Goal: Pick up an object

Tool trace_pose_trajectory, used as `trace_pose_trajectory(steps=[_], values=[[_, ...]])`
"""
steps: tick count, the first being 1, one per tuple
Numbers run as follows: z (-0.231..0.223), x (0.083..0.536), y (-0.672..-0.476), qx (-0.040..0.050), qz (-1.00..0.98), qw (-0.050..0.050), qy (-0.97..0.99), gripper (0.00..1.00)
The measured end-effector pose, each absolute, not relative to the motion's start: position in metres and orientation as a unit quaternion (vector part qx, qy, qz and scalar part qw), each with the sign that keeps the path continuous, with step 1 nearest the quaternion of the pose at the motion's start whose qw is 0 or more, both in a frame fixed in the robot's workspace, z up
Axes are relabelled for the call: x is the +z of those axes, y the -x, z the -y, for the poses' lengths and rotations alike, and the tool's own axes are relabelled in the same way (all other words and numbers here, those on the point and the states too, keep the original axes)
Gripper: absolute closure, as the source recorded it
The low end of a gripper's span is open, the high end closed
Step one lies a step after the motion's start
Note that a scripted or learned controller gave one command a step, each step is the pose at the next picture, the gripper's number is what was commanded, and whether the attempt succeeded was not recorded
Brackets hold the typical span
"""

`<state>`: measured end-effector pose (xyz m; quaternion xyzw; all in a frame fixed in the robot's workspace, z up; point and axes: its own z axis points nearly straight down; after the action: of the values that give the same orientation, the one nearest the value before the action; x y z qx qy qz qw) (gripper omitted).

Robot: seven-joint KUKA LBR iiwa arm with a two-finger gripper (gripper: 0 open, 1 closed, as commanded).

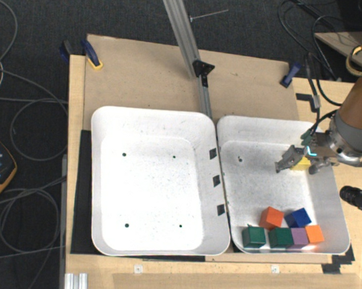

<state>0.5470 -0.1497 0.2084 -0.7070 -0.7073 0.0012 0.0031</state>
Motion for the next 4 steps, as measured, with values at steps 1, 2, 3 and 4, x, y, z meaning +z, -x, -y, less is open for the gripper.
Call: trace_pose_trajectory(steps=[1, 2, 3, 4], values=[[0.15, 0.211, -0.548, -0.0001, 0.707, 0.001, 0.707, 0.0], [0.157, 0.164, -0.544, 0.0015, 0.707, 0.003, 0.707, 0.0], [0.161, 0.106, -0.55, 0.0017, 0.707, 0.003, 0.707, 0.0], [0.16, 0.099, -0.55, 0.0007, 0.707, 0.002, 0.707, 0.0]])
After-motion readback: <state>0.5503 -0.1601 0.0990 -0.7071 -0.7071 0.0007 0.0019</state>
